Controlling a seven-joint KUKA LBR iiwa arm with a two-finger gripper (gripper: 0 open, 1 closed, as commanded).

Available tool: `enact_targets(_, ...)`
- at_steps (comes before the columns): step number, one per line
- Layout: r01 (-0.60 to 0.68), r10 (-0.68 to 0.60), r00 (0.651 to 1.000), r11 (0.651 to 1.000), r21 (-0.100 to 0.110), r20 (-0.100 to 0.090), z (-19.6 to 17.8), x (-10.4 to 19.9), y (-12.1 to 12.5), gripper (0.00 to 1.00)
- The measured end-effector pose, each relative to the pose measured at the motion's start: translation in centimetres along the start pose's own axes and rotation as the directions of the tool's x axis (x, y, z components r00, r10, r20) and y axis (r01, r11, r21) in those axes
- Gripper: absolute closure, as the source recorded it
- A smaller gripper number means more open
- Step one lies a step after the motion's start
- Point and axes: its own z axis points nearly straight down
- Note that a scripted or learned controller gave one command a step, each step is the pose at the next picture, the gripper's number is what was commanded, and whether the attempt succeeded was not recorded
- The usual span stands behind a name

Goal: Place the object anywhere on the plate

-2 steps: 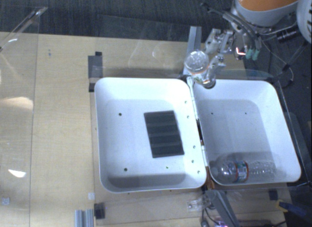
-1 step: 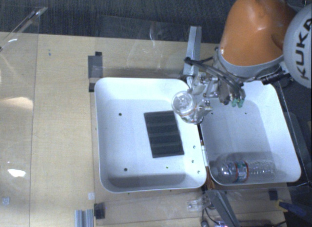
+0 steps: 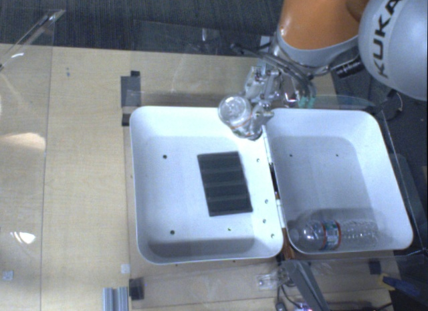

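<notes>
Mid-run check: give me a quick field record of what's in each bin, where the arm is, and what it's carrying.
left bin: black ribbed plate lying flat near its middle
right bin: clear plastic bottle lying on its side at the near edge
arm: reaching in from the right, over the far end of the divide between the bins
end effector: above the left bin's far right corner
carried item: a clear round object at the end effector; grip cannot be confirmed
plate status: nothing on it yet

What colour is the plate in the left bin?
Black, with ridges across it. The plate shows best in the camera view, lying flat in the left bin.
</notes>
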Motion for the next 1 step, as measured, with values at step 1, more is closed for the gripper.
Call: enact_targets(1, -0.001, 0.001, 1.000, 1.000, -0.003, 0.009, -1.26, -0.17, 0.13, 1.00)
